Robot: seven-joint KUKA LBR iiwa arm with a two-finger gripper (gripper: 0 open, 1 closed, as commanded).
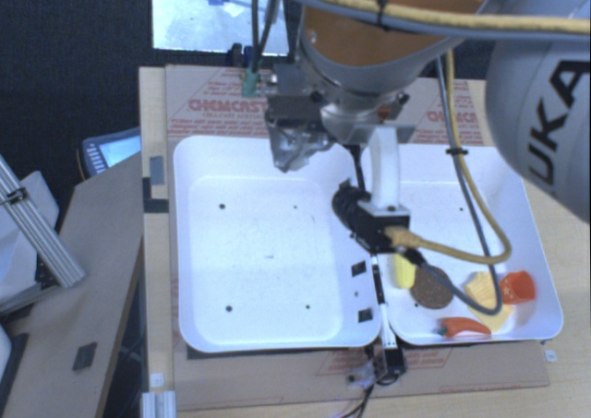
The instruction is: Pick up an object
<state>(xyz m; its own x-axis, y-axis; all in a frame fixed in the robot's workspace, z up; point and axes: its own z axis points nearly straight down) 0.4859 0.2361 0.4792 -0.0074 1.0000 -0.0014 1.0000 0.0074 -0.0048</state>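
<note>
Several small objects lie in the right bin (545, 310) at ca. 5 o'clock: brown disc (431, 288), orange piece (518, 286), yellow block (404, 270). Claw (294, 150) at 12 o'clock, state not clear. Risk: it closes above the left bin (189, 250), far from objects, and grips nothing.

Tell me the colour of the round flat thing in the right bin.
Brown: the disc shows in the camera view.

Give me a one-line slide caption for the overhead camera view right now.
KUKA arm poised over two white bins, its tool above the left bin's back edge; small objects clustered in the right bin.
</note>
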